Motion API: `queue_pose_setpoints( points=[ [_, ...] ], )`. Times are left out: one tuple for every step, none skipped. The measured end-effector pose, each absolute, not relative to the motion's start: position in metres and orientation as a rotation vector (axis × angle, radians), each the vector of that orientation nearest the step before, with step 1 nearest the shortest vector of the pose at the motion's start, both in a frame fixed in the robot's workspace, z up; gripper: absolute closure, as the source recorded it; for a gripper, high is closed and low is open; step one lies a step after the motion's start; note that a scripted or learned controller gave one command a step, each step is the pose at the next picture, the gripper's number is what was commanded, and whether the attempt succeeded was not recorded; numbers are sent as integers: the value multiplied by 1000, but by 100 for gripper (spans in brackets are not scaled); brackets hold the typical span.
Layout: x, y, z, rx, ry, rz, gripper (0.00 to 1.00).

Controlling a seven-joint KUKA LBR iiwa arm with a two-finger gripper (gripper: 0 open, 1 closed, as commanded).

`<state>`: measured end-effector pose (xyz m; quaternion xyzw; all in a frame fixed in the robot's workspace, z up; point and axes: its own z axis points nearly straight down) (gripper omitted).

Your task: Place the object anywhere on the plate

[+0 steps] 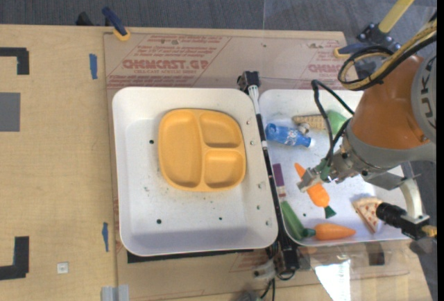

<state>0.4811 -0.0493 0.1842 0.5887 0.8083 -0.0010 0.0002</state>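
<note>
Carrot sits under the jaws, whose grip I cannot tell.

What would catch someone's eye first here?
The orange plate, divided into compartments, sits in the left bin. The arm's orange band looms over the right bin, where the gripper hangs above toy food: carrots, a blue bottle, a pizza slice.

yellow plate, white bins, orange carrot, blue bottle
</note>
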Motion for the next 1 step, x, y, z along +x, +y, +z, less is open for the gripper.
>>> queue_pose_setpoints(
  points=[
    [505, 40, 236, 1269, 2868, 7, 100]
  ],
)
